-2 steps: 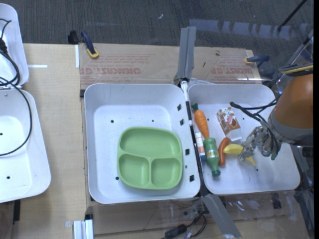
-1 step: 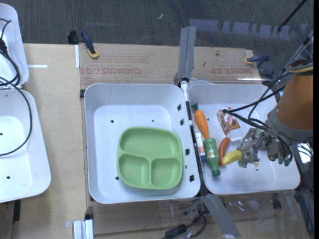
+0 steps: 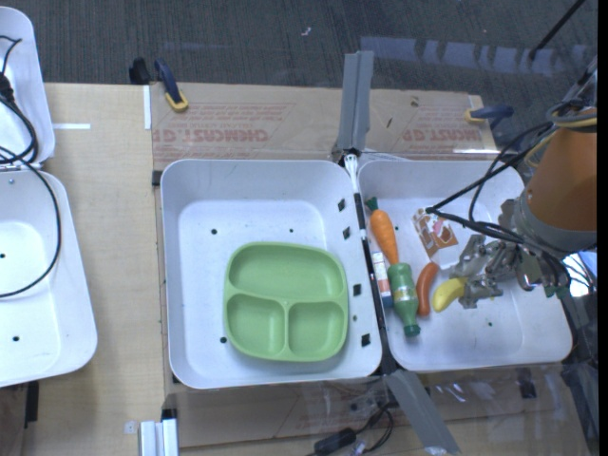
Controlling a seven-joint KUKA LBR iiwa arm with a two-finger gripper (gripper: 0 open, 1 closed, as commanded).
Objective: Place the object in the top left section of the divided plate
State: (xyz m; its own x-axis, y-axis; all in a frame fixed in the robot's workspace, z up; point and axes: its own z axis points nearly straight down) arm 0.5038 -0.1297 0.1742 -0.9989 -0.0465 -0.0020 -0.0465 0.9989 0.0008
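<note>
- Divided plate (image 3: 285, 302): green, three sections, lay in the left bin (image 3: 190, 255). One wide section ran across its far side and two smaller ones sat nearer the camera. I took the far-left part of the wide section as the target, which was a judgement.
- Right bin (image 3: 532, 350): held a toy carrot (image 3: 383, 236), a green bottle (image 3: 403, 295), a red chili-like piece (image 3: 427, 280), a small printed packet (image 3: 435, 235) and a yellow banana-like toy (image 3: 446, 295).
- My gripper (image 3: 480, 278): sat low in the right bin, just beside the yellow toy and perhaps touching it. Cables and linkage cluttered it, so I could not tell whether it was parted, closed, or gripping anything.
- Task object, by my judgement: the yellow toy, nearest my tool. It lay flat with its long axis slanting from near-left to far-right, and its far-right end pointed toward my gripper.
- Risk: the red piece lay touching or just beside the yellow toy, so a grasp could have caught both or nudged the yellow one away.
- Risk: a grip near the toy's end could have let it pivot and drop while crossing the divider between the bins (image 3: 366, 255).
- Risk: a release over a plate ridge could have sent the toy into the wrong section.
</note>
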